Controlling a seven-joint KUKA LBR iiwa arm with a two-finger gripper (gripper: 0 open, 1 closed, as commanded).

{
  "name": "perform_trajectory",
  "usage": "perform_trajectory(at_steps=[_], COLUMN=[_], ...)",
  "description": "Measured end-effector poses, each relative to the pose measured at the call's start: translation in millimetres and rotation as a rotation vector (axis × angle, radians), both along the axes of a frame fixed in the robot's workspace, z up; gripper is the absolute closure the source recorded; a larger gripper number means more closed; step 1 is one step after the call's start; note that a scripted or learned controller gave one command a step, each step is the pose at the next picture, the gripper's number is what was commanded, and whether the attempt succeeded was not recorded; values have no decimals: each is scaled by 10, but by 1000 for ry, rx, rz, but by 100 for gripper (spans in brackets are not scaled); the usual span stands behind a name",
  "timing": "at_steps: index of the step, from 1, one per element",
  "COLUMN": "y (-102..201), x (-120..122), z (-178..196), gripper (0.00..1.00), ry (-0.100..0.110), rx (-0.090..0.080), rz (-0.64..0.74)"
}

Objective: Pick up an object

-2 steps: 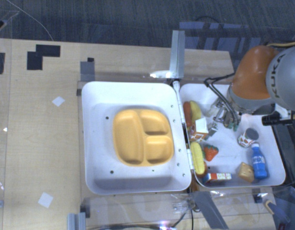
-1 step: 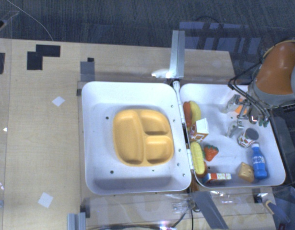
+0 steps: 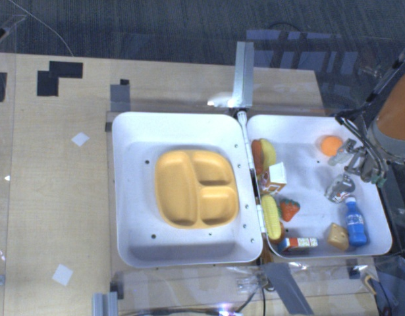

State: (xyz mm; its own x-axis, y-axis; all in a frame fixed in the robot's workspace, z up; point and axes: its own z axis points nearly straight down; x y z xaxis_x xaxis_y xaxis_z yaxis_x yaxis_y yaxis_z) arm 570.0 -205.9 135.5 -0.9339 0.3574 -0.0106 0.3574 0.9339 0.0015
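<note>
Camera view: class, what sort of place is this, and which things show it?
Probably a robotics lab's pick-and-place test bench. Two white bins sit side by side: one holds a yellow divided tray, the other toy food like corn and a strawberry. A robot arm's hand reaches in over them.

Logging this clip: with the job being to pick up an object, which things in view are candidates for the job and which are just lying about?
Belong to the job, all in the right bin:
orange ball, blue bottle, strawberry, corn cob, small carton, gripper above the bin.

Just lying about:
yellow divided tray in the left bin, black tape marks on the bench.
</note>
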Motion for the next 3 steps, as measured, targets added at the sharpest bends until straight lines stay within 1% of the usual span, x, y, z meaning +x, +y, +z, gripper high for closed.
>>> perform_trajectory(at_steps=[1,2,3], y=[227,74,487], x=[233,289,701], z=[-154,-189,-334], gripper=[0,0,0], ry=[2,1,5], rx=[5,5,9], rz=[-314,-550,-971])
